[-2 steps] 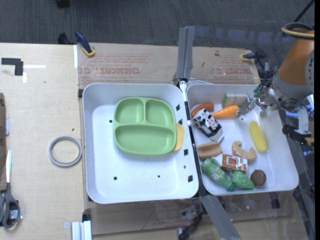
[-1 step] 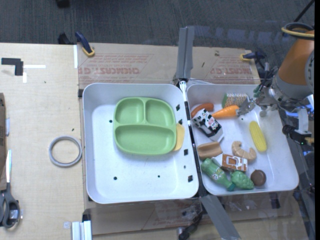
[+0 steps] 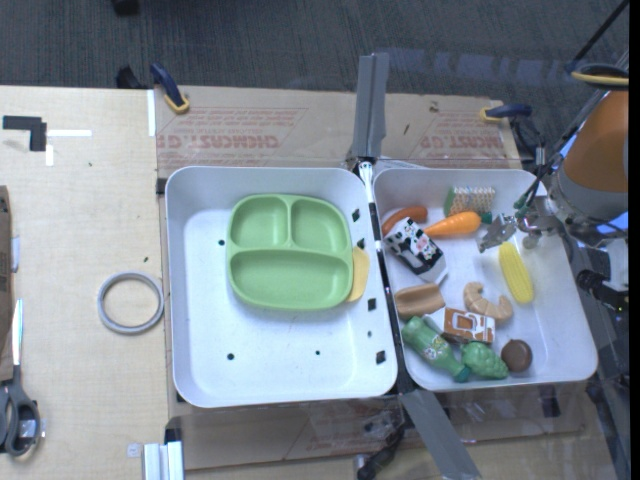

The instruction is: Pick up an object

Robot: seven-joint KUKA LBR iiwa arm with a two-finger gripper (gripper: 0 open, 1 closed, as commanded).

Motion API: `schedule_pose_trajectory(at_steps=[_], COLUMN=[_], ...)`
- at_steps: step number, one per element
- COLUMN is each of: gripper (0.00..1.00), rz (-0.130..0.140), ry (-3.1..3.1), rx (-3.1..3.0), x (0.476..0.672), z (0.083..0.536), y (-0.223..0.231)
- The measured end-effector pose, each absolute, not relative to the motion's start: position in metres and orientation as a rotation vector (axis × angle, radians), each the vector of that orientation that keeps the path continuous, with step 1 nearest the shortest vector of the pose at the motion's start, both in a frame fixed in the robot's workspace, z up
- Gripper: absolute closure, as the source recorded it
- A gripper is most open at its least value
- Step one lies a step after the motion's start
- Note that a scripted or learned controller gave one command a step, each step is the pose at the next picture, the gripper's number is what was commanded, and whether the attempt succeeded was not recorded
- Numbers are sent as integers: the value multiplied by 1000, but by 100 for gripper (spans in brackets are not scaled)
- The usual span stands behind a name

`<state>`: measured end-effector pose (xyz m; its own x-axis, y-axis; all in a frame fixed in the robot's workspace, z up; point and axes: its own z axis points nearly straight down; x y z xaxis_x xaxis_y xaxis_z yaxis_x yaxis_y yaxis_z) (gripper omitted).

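Two white bins are being shown side by side on the bench. The left bin (image 3: pixel 190 298) is holding a green divided plate (image 3: pixel 290 251), with a yellow piece (image 3: pixel 359 273) tucked against the plate's right edge. The right bin (image 3: pixel 565 308) is holding the toy food. A red sausage (image 3: pixel 403 216) is lying at its upper left, touching a black-and-white cow-print carton (image 3: pixel 414 246) just below it. An orange carrot (image 3: pixel 452 225) is lying right of the carton, with a corn-like striped item (image 3: pixel 470 200) above it. A yellow corn cob (image 3: pixel 515 272) is lying centre right. A hot dog bun (image 3: pixel 419 299) is sitting at the left wall, and a croissant (image 3: pixel 485 303) is lying right of it. An orange-and-white box (image 3: pixel 468 325) is lying below the croissant. A green bottle (image 3: pixel 432 348) and a broccoli (image 3: pixel 484 360) are lying at the lower edge, with a brown round item (image 3: pixel 516 354) just right of the broccoli.

The gripper (image 3: pixel 500 231) is being held in the upper right of the right bin, between the carrot tip and the corn cob; nothing is seen between its fingers, and whether they are apart or together cannot be told. The arm's orange band (image 3: pixel 603 153) is being seen at the frame's right edge.

On the bench at left, a tape ring (image 3: pixel 130 301) is lying, with scissors (image 3: pixel 18 408) at lower left. Cardboard (image 3: pixel 250 133) is lying behind the bins.
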<state>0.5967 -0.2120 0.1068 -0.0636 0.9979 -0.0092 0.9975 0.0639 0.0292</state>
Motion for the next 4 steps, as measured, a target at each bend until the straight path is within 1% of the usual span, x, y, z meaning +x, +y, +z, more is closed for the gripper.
schedule_pose_trajectory(at_steps=[1, 2, 3, 4], gripper=[0, 100, 0, 0], rz=[16, 10, 13, 23], ry=[2394, 2366, 2371, 2422], rx=[1984, 1973, 1972, 1960], x=[571, 574, 574, 586], z=[107, 124, 124, 107], y=[-211, -220, -218, -218])
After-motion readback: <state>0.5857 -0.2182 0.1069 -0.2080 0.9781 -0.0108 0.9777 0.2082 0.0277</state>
